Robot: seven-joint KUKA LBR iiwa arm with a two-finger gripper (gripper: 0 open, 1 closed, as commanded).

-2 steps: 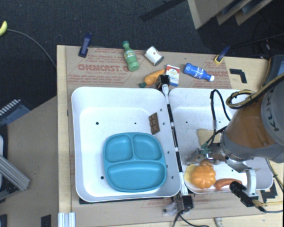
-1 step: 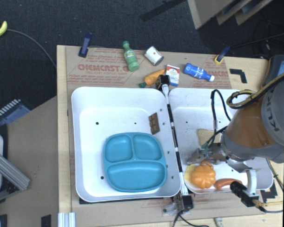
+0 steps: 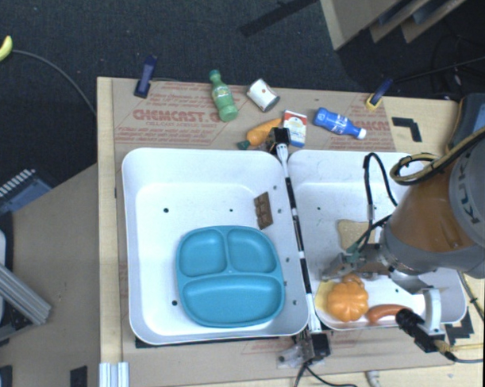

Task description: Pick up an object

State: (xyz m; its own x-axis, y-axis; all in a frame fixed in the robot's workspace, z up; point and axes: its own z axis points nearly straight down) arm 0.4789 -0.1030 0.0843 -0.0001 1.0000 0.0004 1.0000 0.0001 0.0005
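Note:
In the right bin [image 3: 330, 180], my gripper [image 3: 350, 262] hangs low, just above an orange pumpkin-shaped toy [image 3: 343, 300] near the front wall. A red sausage toy [image 3: 385, 313] lies right of the pumpkin. Behind the gripper a tan slice of bread [image 3: 351, 230] is partly covered by the wrist. The grey arm with its orange band [image 3: 428, 215] covers the bin's right half. Nothing is visibly held.
The left bin [image 3: 148, 177] holds a blue divided plate [image 3: 228, 275] and a small brown chocolate piece [image 3: 262, 209]. On the bench behind the bins lie a green bottle [image 3: 224, 97], a white can [image 3: 263, 94], a blue bottle [image 3: 339, 123], a small carton [image 3: 294, 127] and an orange toy [image 3: 260, 134].

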